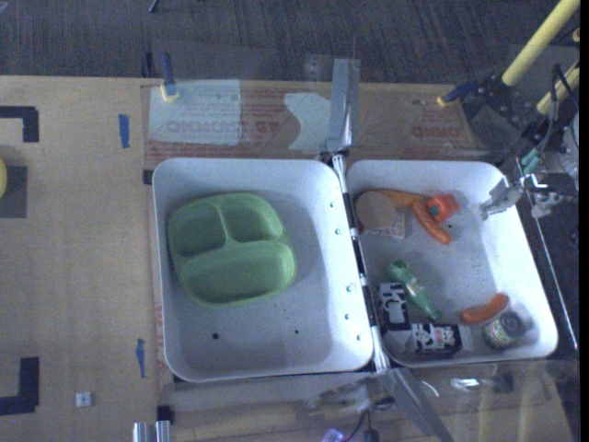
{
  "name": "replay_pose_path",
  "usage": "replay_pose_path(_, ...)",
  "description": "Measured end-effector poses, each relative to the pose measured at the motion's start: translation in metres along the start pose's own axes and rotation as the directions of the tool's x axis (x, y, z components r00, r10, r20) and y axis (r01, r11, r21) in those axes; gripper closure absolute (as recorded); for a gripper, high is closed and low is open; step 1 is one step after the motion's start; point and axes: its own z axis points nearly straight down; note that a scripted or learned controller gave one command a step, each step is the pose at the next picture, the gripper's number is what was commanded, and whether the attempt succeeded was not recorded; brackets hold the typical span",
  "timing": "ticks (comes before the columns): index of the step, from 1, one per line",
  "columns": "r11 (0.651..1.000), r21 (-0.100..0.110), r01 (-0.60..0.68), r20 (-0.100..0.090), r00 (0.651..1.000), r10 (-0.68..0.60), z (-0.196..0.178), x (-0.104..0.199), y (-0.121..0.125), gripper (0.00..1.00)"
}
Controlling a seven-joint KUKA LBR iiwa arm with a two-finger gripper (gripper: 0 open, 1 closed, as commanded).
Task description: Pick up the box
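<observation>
A black-and-white patterned carton box (434, 338) lies in the right shallow white bin (527, 247), touching the front wall. The gripper (502, 198) hovers over the bin's far right corner, well apart; its grip cannot be told.

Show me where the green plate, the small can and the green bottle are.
green plate (232, 247), camera view, its middle ridge.
small can (504, 330), camera view, its top.
green bottle (411, 287), camera view, its body.
</observation>
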Motion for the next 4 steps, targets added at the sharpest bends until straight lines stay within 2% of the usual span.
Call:
replay_pose_path(1, 0.996, 0.000, 0.087, 0.000, 0.996, -0.087, 0.088, 0.070, -0.040, 0.00)
replay_pose_path(2, 0.999, -0.017, -0.037, 0.004, 0.999, 0.037, 0.136, 0.093, -0.068, 0.00)
replay_pose_path(3, 0.999, -0.019, -0.039, 0.005, 0.999, 0.039, 0.126, 0.093, -0.068, 1.00)
replay_pose_path(4, 1.000, 0.000, -0.007, 0.001, 1.000, 0.007, 0.060, 0.142, 0.026, 1.00)
